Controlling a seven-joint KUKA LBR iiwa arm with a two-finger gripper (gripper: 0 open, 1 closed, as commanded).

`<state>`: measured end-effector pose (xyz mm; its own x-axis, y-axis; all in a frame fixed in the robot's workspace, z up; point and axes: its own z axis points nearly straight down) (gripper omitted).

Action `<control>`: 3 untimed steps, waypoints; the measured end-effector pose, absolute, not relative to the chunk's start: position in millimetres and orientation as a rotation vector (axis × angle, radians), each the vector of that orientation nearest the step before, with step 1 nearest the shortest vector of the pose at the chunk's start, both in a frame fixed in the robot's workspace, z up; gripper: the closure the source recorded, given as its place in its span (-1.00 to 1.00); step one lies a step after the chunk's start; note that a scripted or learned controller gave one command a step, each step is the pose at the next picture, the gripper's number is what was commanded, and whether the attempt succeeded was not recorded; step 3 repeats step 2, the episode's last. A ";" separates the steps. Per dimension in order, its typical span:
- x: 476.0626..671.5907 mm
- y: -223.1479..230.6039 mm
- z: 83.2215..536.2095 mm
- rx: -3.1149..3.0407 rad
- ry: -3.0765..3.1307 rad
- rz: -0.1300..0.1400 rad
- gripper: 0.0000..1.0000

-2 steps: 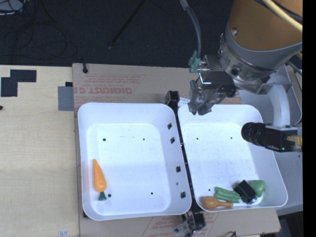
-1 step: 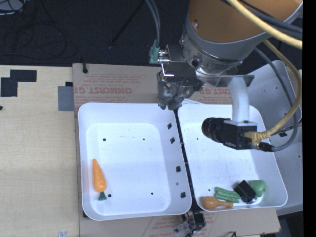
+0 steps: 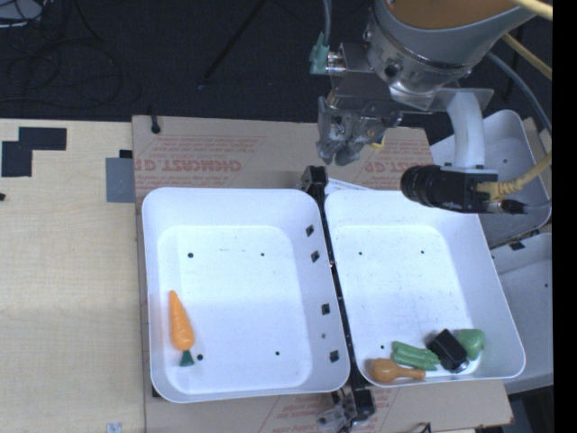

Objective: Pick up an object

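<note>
Camera view looks down at a slant on the counter (image 3: 63,242), where two shallow white bins sit side by side on a cardboard sheet (image 3: 225,152). The left bin (image 3: 162,215) holds an orange toy carrot (image 3: 180,321) with a small green top, lying near its front left corner, lengthwise along the left wall. The right bin (image 3: 487,269) holds a cluster in its front right corner: a tan pear-shaped piece (image 3: 393,371), a green bean-like piece (image 3: 415,355), a black block (image 3: 448,349) and a rounded green item (image 3: 471,340), all close together or touching, with the black block lying partly over the green ones. The grey arm (image 3: 433,34) reaches in from the right, and its pincer (image 3: 347,147) hangs above the cardboard behind the bins, near the back end of the divider between them, well apart from every object. Nothing sits between its fingers; whether they are wide or narrow cannot be told from this angle.
</note>
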<state>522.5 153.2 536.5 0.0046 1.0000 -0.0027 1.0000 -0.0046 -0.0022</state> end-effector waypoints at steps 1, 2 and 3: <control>599.6 226.8 480.4 2.217 2.227 -0.004 1.00; 595.4 244.3 540.7 2.217 2.225 0.002 1.00; 595.4 244.3 540.7 2.217 2.225 0.002 1.00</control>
